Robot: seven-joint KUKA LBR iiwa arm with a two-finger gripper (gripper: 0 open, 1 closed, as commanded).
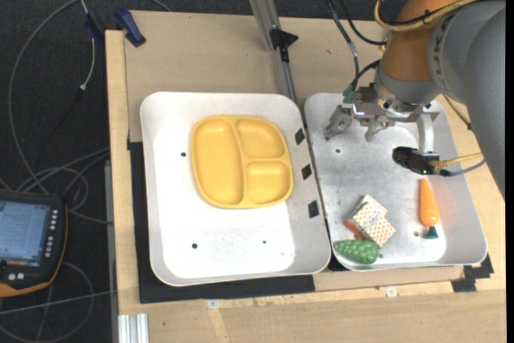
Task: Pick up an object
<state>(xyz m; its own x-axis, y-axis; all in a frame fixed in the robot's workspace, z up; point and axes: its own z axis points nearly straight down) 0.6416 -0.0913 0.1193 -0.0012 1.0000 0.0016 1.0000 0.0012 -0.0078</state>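
White plastic, two bins: the left bin (pixel 161 173) holds a yellow divided tray (pixel 241 160); the right bin (pixel 337 173) holds the clutter. The gripper (pixel 359 124) hangs at that bin's far end, fingers spread and holding nothing. The patterned sachet (pixel 372 219) and green toy (pixel 356 251) lie towards the near edge. The carrot (pixel 429 203) lies nearer-right, long axis running front to back.

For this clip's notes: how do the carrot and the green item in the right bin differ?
The carrot is orange, long and tapered, lying lengthwise toward the bin's near edge; the green item is dark green, short and rounded. The carrot lies near the right bin's right side, apart from other things; the green item sits at the near rim, against a patterned packet. Both look like toy food.
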